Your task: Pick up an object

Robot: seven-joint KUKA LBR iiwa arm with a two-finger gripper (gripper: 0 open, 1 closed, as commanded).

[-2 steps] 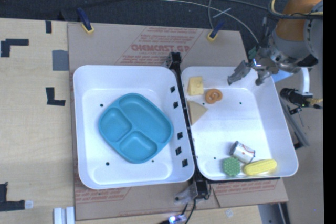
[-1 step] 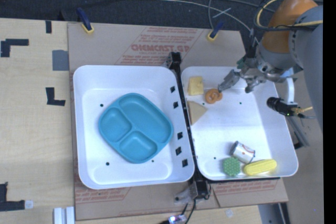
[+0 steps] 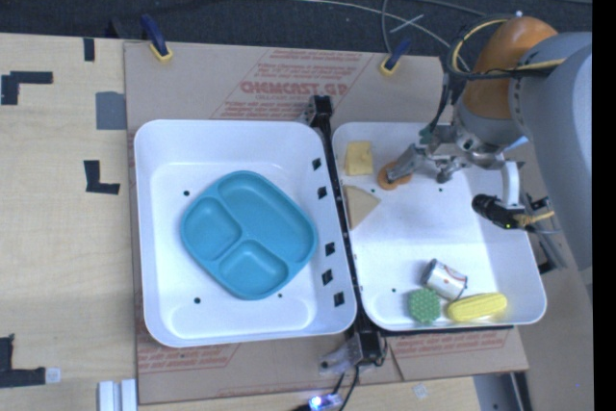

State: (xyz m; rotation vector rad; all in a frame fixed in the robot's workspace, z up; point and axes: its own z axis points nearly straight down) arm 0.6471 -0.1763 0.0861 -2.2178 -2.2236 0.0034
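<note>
My gripper (image 3: 416,163) hangs low over the upper part of the right bin (image 3: 510,250), reaching in from the right. A small orange piece (image 3: 392,175) lies right at its tip, touching or nearly touching it; I cannot tell whether it is gripped. Just left of that sit a pale yellow block (image 3: 358,158) and a tan wedge (image 3: 362,203). Near the bin's front edge are a silver can (image 3: 445,279), a green round piece (image 3: 423,305) and a yellow oblong piece (image 3: 476,307).
The left bin (image 3: 159,159) holds a blue divided plate (image 3: 248,233). A black divider (image 3: 332,207) runs between the bins. Cables loop above the arm's wrist at the upper right. A black and orange fitting (image 3: 500,210) sticks out over the right bin's right side.
</note>
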